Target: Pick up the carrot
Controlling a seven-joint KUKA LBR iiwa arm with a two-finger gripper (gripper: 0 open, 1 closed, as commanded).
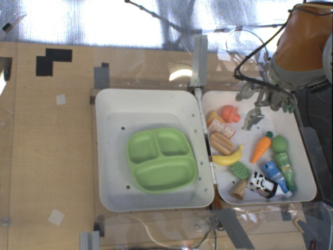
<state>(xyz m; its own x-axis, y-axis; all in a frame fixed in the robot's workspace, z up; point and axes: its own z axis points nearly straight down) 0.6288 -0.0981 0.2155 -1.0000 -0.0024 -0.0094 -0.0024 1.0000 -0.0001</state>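
The arm comes in from the right, orange band up near the top right corner of the shot, wrist bent down over the far side of the right bin [304, 155]. The gripper [253, 120] hangs above the bin's back half with its fingers spread apart, nothing between them. The carrot [261, 147] lies just in front of it, about mid-bin, tilted with its green top pointing toward the back right, right beside a green bottle [283, 160]. Rest of that bin is packed: a pink toy [230, 113] near the back, a hot dog [221, 143] and banana [227, 159] by the left wall, a blue bottle [274, 176] and a cone [240, 180] near the front edge. The left bin [112, 139] has a green plate [162, 159] sitting in the middle. Both bins sit on a tan wooden bench [47, 155], with a shiny silver sheet [78, 14] along the back.
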